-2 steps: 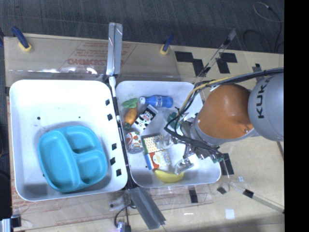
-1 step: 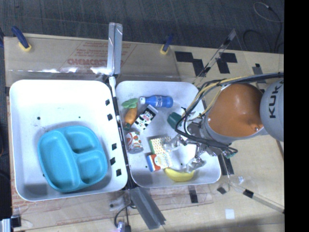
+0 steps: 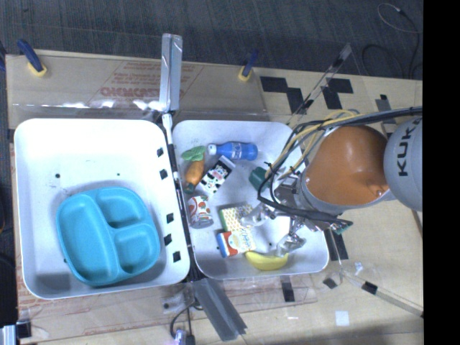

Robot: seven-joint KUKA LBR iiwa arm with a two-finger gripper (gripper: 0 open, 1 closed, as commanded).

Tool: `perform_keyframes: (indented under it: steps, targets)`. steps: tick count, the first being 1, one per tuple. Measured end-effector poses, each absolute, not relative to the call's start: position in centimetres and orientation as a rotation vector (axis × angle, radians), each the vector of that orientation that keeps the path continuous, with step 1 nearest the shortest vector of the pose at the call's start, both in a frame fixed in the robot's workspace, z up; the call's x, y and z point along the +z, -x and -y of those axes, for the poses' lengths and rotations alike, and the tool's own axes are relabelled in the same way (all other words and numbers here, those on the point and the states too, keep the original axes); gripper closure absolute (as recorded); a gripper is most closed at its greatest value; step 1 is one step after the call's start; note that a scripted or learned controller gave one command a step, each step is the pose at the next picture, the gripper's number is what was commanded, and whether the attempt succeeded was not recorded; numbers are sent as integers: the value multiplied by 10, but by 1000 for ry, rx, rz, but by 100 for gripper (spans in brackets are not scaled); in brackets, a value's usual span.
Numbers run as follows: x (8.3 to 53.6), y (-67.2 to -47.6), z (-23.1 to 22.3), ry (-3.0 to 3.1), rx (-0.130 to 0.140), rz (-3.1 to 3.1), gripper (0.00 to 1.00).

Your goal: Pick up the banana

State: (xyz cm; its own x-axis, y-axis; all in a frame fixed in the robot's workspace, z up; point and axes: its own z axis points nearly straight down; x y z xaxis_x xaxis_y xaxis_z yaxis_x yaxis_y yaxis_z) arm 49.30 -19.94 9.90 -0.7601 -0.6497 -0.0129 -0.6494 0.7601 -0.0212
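The yellow banana [image 3: 267, 260] lies on its side at the near edge of the right bin [image 3: 215, 129], just right of a small red and white carton [image 3: 231, 244]. My gripper [image 3: 290, 241] hangs low over the bin's near right corner, directly above and slightly right of the banana's right end. Whether it touches the banana is unclear. The orange band and the cables of the wrist hide the bin's right side.
The right bin also holds a blue bottle [image 3: 232, 150], a green item [image 3: 192, 153], an orange piece [image 3: 194, 172], a black and white box [image 3: 215, 176], a small can [image 3: 199, 211] and a green packet [image 3: 234, 216]. A blue divided plate [image 3: 109, 233] lies in the left bin [image 3: 43, 149].
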Motion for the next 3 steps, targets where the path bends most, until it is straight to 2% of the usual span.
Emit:
perform_keyframes:
  steps: [1,2,3]
  targets:
    - [98,-490,192,1550,-24,-2713,0]
    - [96,-486,206,2071,-24,-2333,0]
    - [103,-485,205,2079,-12,-2334,100]
